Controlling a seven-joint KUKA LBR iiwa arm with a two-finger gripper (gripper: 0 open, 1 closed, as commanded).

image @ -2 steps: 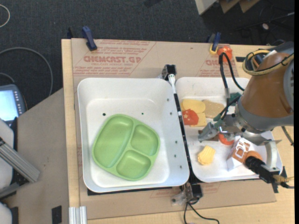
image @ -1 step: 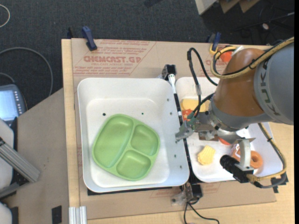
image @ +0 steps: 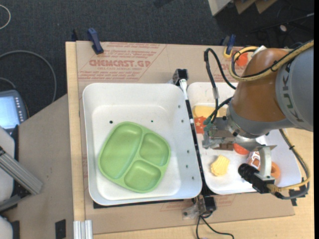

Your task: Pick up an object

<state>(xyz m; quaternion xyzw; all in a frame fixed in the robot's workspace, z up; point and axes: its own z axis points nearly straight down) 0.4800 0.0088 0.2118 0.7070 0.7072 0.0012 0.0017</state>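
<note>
One fixed camera above the desk (image: 129,59), looking down at a slant.

The view sits high enough to take in both white bins whole: the left bin (image: 99,98) lies near the middle of the picture, the right bin (image: 199,91) toward the right side. The desk's far edge runs across the upper part, with dark floor (image: 99,9) beyond it, and its near edge falls close to the bottom. The slant is mild, so the bin floors read almost in plan. The arm (image: 269,93) enters from the right and stands between the camera and much of the right bin.
</note>
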